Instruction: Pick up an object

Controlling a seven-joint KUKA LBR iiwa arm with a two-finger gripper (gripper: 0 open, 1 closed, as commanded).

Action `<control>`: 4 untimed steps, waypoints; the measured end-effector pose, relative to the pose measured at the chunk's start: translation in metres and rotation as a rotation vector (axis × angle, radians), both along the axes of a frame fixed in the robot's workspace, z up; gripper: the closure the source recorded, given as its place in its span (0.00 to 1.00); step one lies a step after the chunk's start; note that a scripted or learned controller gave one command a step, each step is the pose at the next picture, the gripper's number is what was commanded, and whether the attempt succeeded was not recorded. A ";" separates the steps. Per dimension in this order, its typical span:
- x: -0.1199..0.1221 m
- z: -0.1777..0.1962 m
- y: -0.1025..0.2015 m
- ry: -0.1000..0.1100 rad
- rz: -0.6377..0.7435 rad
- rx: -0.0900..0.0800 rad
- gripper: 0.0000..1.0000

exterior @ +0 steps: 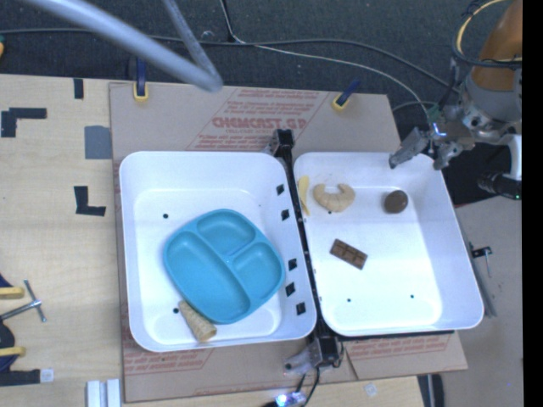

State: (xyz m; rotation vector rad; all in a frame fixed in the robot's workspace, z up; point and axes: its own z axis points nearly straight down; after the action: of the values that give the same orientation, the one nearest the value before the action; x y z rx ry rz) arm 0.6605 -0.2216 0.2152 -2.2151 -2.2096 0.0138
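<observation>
**Hand poised at the rim of the right bin, nothing taken yet**

The hand [422, 149] hangs over the far right corner of the right bin [454, 253], carrying nothing, its two dark fingers splayed apart at a slant. The risk I see from here is a close on air: the hand sits almost above the bin's wall, so a straight descent could strike the rim or land on bare white floor. The small things are also low and flat, and a fingertip arriving off-centre would likely nudge one aside rather than trap it.

The nearest candidate is the round brown piece [395, 201], lying just below and slightly left of the hand in the view, near the bin's far wall. Further left lies the pale croissant-shaped piece [334, 197], with a thin yellow strip [303, 196] beside the divider. The flat brown chocolate bar [348, 253] rests nearer the bin's middle, well apart from the hand.

The left bin [136, 253] holds a blue sectioned plate [222, 264] and a tan cone [197, 321] at its near edge (a far reach across the bench).
</observation>
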 end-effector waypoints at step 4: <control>-0.004 -0.131 0.015 -0.016 0.005 -0.006 0.00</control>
State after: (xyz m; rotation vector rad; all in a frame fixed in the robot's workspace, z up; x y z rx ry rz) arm 0.6569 -0.2069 0.0847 -2.2201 -2.2260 0.0031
